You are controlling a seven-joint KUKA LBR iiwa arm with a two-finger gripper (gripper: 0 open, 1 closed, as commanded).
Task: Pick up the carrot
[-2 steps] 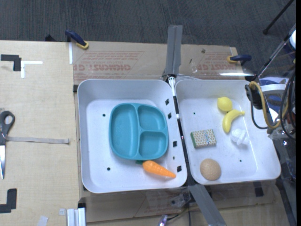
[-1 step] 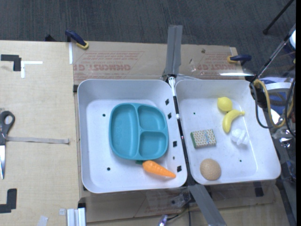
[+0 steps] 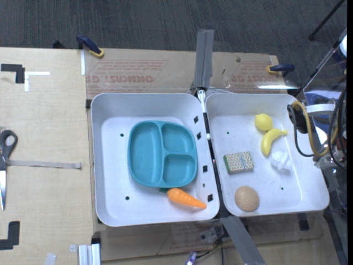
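The orange carrot (image 3: pixel 186 199) lies on its side in the left bin (image 3: pixel 107 164), near the bin's front wall. Its thick end points left and its tip points right, toward the divider between the bins. It sits just in front of a teal divided plate (image 3: pixel 162 153), touching or nearly touching the plate's front rim. Nothing covers the carrot.
The right bin (image 3: pixel 309 195) holds a lemon (image 3: pixel 263 121), a banana (image 3: pixel 271 139), a small white object (image 3: pixel 281 159), a patterned sponge block (image 3: pixel 238 162) and a brown egg-shaped ball (image 3: pixel 246 198). Cables (image 3: pixel 306 131) hang by its right wall. Scissors (image 3: pixel 5 148) lie at the bench's far left.
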